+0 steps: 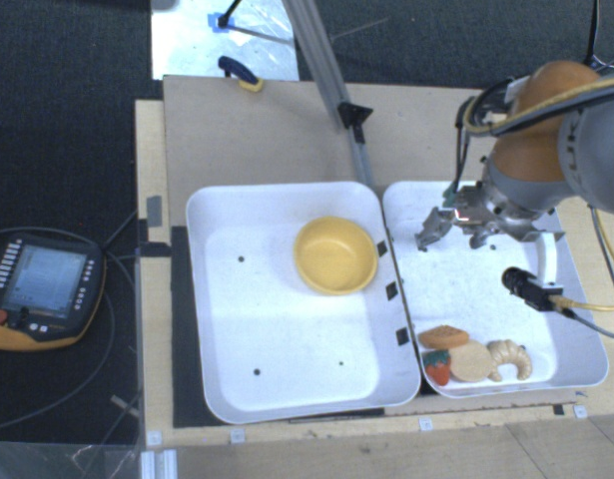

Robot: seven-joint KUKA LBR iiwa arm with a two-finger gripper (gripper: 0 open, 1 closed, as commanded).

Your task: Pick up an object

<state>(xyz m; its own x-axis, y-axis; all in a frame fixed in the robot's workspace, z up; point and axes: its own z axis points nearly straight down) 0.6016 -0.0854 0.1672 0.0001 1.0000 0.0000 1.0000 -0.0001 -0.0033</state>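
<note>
On the bench: left bin (237,367), white, shallow, holding one yellow bowl (334,255) upright near its far right side. Right bin (576,367), white, bearing a cluster at its near edge: tan round piece (470,361), croissant (512,357), brown bread roll (443,336), small red item (439,374). Gripper (456,226) above the right bin's far part; released or clenched cannot be told; nothing seen held.
</note>
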